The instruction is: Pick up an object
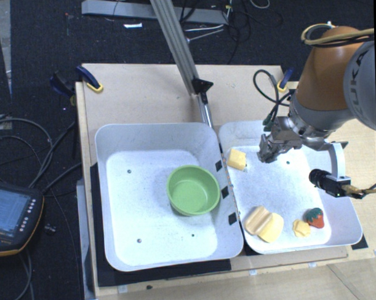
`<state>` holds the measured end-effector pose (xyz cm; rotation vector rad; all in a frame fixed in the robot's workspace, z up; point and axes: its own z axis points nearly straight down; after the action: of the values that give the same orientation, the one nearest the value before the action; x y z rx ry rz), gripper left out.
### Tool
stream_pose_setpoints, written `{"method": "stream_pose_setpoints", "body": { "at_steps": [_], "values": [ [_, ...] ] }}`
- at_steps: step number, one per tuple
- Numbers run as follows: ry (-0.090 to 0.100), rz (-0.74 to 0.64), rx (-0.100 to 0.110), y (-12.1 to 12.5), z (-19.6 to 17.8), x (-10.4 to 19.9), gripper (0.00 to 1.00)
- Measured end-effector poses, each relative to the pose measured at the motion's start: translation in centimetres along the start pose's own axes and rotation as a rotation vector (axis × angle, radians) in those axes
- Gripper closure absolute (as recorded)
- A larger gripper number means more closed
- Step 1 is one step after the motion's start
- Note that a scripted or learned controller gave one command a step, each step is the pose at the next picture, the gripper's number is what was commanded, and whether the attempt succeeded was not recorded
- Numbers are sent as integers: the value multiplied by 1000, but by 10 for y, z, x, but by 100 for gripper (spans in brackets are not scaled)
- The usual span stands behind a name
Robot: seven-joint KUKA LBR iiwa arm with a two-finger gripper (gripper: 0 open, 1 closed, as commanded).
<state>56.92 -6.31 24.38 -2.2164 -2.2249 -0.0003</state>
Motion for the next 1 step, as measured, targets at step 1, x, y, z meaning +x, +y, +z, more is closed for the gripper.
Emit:
{"method": "stream_pose_setpoints", "body": {
  "at_steps": [1],
  "values": [
    [0,-2,-1,-3,3,59,100]
  ]
}}
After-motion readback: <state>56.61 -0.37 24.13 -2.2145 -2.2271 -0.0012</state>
